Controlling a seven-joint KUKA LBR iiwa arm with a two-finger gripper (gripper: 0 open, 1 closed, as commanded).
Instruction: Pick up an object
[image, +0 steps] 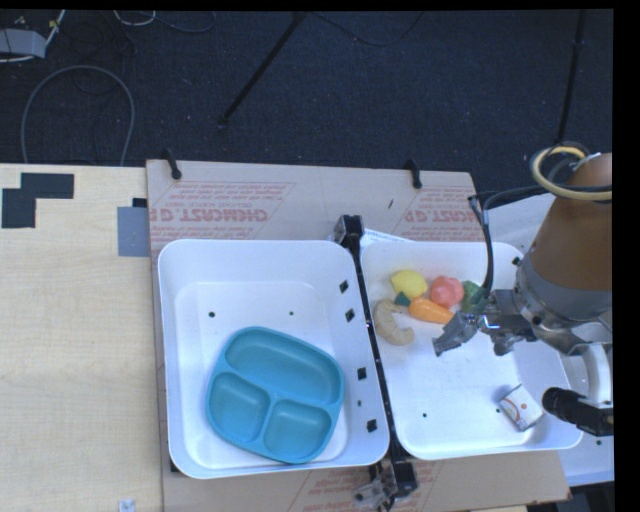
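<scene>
Camera view looks down on the bench (70, 330), and the jaws (462, 330) hang over the right bin (450, 420), close to its middle. Their dark fingers (450, 338) point toward nine o'clock; whether they are released or clenched I cannot tell, and nothing shows between them.

Just beside the fingertips, at about ten o'clock, lies an orange carrot-like piece (430, 311). Touching it, higher up, sit a pink-red round toy (446, 291) and a yellow lemon-like toy (408, 282), with a small green piece (472, 296) at the cluster's three o'clock edge, partly hidden by the wrist. A pale beige curved toy (392, 324) rests at nine o'clock from the jaws, near the divider between the bins.

At about four o'clock, well apart from the cluster, a small white box with red marks (520, 407) lies tilted near the right bin's lower corner.

Behind the jaws, the grey arm with its orange band (575, 235) fills the three o'clock side.

Beyond the divider, the left bin (190, 270) holds a blue compartment tray (275, 393), lying flat toward its lower half.
</scene>
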